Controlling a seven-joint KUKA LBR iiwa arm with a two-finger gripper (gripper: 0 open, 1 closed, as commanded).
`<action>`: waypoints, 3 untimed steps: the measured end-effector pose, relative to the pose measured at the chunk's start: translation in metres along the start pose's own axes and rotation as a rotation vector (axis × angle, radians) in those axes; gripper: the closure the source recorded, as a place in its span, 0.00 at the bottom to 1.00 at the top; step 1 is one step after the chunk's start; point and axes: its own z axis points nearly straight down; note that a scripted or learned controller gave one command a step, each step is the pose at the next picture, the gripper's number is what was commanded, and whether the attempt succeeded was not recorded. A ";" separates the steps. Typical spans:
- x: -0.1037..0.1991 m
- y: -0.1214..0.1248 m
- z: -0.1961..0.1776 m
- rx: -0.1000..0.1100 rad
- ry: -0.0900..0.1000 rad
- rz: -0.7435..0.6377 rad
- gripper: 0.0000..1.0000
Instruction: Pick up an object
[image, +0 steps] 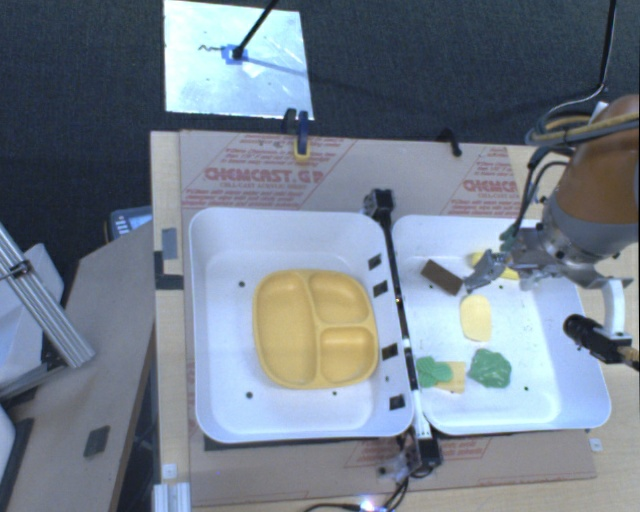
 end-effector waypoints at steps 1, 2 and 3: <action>-0.028 -0.043 0.116 0.013 0.001 0.006 0.00; -0.026 -0.038 0.098 -0.002 -0.001 0.002 1.00; 0.005 0.003 -0.068 -0.021 -0.003 -0.007 1.00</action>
